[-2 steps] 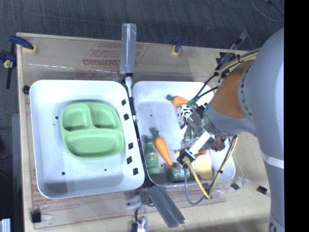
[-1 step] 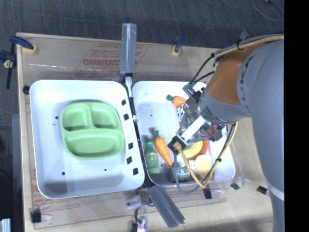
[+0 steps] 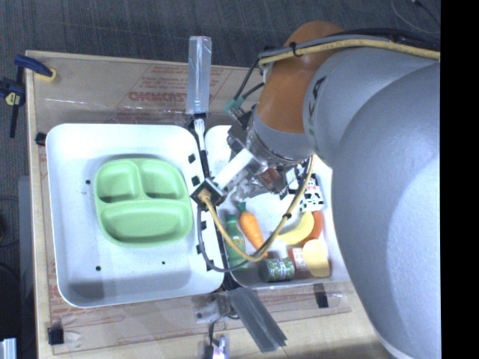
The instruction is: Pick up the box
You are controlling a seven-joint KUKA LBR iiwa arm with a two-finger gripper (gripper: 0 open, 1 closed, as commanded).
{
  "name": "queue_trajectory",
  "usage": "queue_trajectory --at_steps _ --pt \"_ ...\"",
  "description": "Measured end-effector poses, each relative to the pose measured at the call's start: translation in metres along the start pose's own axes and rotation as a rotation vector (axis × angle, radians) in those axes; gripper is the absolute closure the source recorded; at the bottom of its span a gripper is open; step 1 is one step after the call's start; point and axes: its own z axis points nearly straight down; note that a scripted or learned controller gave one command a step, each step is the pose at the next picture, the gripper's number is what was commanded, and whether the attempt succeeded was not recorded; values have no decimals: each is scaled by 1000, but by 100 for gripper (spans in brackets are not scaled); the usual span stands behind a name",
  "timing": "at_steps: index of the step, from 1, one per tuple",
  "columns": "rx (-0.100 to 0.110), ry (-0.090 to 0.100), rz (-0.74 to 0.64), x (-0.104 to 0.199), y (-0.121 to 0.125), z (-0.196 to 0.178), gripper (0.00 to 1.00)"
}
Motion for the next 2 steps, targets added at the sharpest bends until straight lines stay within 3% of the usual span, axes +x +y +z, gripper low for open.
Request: queue_trajectory --at_steps 1,2 --pt "-1 -1 -63 8 -35 41 100" --pt "0 -4 4 78 -55 32 100"
